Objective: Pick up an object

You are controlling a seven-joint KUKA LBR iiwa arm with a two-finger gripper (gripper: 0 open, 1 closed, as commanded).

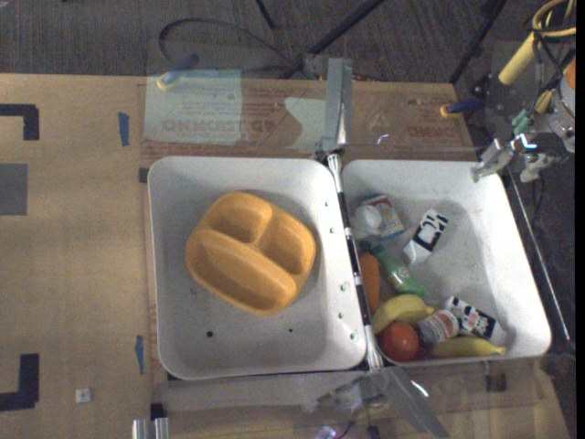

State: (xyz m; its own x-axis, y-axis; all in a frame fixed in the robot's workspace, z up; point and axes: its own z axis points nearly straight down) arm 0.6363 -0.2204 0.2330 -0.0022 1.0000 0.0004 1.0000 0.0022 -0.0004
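Hovering at the upper right of the frame, the gripper (pixel 512 149) sits above the right bin's (pixel 512 273) far corner; whether it is open, I cannot tell. Nothing looks picked yet: the carton (pixel 426 233), carrot (pixel 369 280), bananas (pixel 399 310) and tomato (pixel 399 340) lie in that bin's lower left, so reaching and grasping remain.

The visible portion of the arm (pixel 559 53) occupies the upper right corner. Its end assembly is light grey to white metal with small teal-green accents. A yellow cylindrical segment projects diagonally from the upper structure, and a yellow cable loops above it. Dark cables run alongside the housing. The pincer (pixel 501 156) is a pale metallic bracket-like assembly with angular edges; finer detail is too blurred to resolve.
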